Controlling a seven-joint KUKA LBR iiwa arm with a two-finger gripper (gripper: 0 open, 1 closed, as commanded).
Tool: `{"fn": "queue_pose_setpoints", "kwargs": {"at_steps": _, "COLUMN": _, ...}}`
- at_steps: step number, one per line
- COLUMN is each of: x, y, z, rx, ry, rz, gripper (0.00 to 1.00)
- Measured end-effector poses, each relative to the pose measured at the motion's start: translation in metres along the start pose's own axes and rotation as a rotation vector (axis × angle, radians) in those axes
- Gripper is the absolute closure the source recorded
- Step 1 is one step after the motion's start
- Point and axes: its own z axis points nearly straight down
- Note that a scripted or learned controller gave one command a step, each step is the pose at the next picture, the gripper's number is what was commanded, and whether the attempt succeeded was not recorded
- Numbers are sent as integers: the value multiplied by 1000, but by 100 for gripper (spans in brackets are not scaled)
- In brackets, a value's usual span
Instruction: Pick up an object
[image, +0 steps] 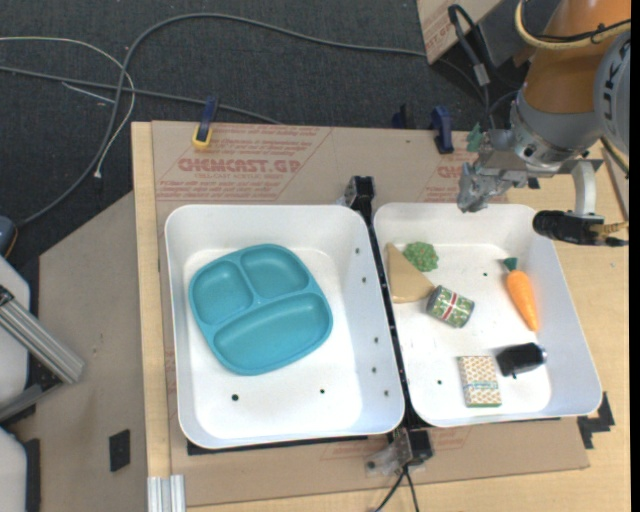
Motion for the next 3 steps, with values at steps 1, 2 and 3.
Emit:
{"fn": "queue_pose_setpoints", "kwargs": {"at_steps": 1, "x": 51, "y": -5, "z": 15, "rx": 0, "ry": -1, "rz": 2, "gripper": 100}}
{"fn": "queue_pose_setpoints", "kwargs": {"at_steps": 2, "x": 100, "y": -6, "z": 7, "rx": -4, "ry": 0, "rz": 0, "gripper": 100}}
{"fn": "queue_pose_setpoints", "kwargs": {"at_steps": 3, "x": 155, "y": -7, "z": 24, "rx": 1, "ry": -1, "rz": 1, "gripper": 100}}
